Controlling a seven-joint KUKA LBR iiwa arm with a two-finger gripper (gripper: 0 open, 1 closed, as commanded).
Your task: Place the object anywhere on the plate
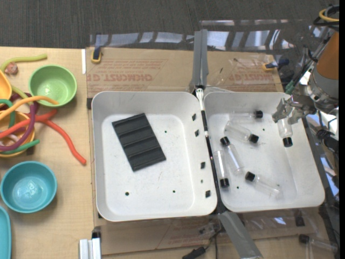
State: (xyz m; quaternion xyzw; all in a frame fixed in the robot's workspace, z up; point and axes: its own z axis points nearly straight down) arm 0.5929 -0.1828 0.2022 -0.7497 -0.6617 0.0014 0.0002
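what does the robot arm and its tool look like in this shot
At the view's right edge, the arm shows an orange band over a grey body, with a yellow ring of cable above it and a green cable running beside it. The tool is small, silver-grey metal with thin fingers, reaching over the right bin.

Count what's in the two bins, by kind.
Plate: 1
Vials: 6
Total: 7
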